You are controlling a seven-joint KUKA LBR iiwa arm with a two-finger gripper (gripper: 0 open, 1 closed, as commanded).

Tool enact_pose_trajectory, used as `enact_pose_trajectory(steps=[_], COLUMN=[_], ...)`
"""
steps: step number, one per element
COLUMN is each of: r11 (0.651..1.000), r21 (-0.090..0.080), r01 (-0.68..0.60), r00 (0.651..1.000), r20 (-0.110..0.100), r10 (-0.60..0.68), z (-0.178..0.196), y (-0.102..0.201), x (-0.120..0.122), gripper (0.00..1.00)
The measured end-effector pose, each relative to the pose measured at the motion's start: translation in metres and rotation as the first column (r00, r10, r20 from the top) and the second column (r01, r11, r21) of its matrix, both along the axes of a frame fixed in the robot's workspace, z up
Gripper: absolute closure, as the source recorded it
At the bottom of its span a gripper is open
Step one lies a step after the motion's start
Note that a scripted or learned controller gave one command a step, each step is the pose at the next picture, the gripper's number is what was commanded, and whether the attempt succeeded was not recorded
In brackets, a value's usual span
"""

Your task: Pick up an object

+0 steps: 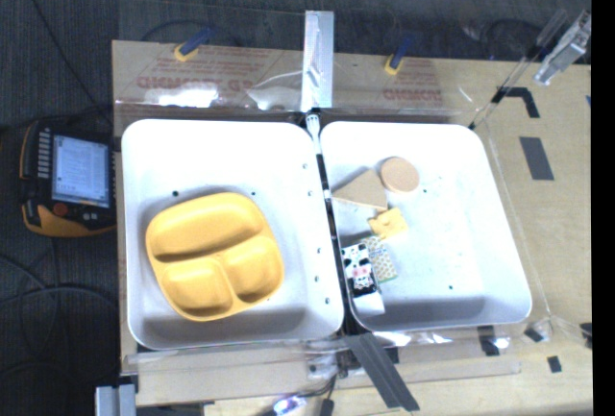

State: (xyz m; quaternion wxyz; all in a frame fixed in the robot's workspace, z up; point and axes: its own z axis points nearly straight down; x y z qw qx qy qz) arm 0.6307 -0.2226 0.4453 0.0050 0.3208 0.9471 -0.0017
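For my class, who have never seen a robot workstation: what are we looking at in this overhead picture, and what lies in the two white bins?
One camera fixed above a wooden bench looks down at a slant. Two shallow white bins sit side by side. The left bin holds a yellow divided tray. The right bin holds small things near its left side: a round tan disc, a tan wedge, a yellow piece and a patterned black-and-white item. A handheld control screen lies left of the bench.
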Motion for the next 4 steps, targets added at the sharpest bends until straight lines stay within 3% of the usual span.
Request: enact_pose_trajectory(steps=[4], r11=[1.0], r21=[-0.007], r01=[-0.002], r00=[1.0], r20=[0.019], r10=[0.003], z=[0.041], y=[0.001], x=[0.004], gripper=[1.0])
